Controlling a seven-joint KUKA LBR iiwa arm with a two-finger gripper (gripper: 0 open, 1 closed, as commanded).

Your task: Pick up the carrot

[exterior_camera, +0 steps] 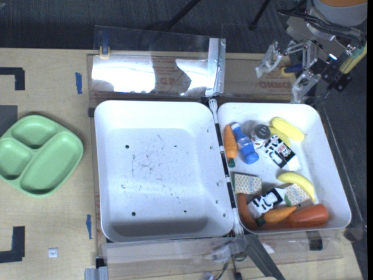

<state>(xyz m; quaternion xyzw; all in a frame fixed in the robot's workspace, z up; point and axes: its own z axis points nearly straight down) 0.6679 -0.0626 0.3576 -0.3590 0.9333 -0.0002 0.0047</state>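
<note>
Your pincer (285,74) hung spread wide and empty above the right bin's (335,174) far edge; the carrot (278,215) lay among bananas inside it

A green divided plate (38,155) lies left of the bins; two bananas (287,129) share the right bin (338,174).

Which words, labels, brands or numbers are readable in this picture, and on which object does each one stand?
None can be read with certainty.
Reddish print on the cardboard strip behind the bins: too blurred.
Black-and-white package in the right bin: print too small.
Second black-and-white package: print too small.
Blue bottle: no legible label.
</note>
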